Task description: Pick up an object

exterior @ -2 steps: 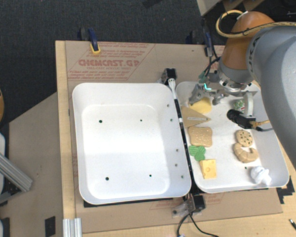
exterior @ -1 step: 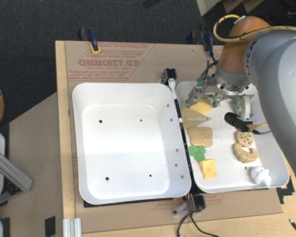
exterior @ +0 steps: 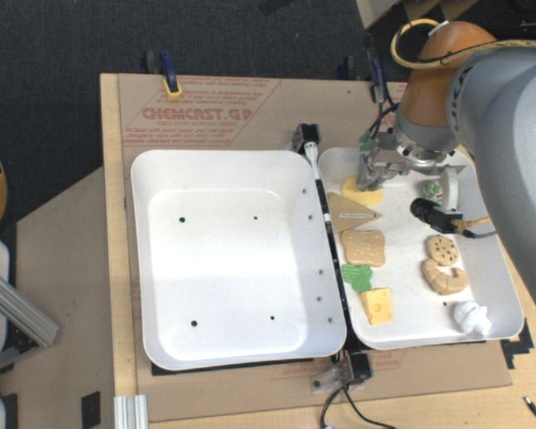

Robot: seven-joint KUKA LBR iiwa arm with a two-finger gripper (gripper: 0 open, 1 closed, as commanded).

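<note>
The gripper point(exterior: 372, 175) sits at the pale yellow wedge point(exterior: 355, 189) in the right-hand bin point(exterior: 402, 275), wide or closed I cannot tell; the grasp looks in hand, needing a firm close, then a lift.

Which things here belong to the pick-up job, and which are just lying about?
Job:
gripper, low over the yellow wedge
other candidates in the right bin: cracker, cookie, cheese block

Lying about:
left bin
blue clamp
cardboard sheet
</note>
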